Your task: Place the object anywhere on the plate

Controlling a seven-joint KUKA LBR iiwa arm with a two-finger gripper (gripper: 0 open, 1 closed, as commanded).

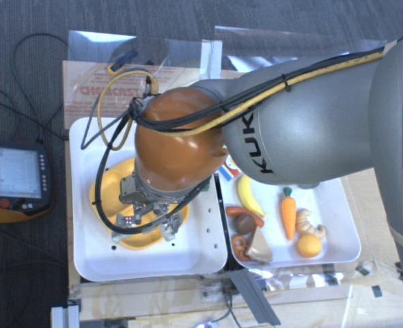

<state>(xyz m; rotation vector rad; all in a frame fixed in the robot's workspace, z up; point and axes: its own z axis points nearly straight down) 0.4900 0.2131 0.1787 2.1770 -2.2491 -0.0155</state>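
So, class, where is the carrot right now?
The carrot lies in the right bin, pointing away from the camera, between the banana on its left and the orange just below it.

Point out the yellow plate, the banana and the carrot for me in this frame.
yellow plate (108, 183): camera view, on its bare left rim, in the left bin.
banana (248, 197): camera view, on the middle of its curved body, in the right bin.
carrot (288, 216): camera view, on the middle of its orange body.

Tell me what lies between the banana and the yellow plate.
In the camera view, the raised white divider rims of the two bins separate the curved yellow banana from the round yellow plate.
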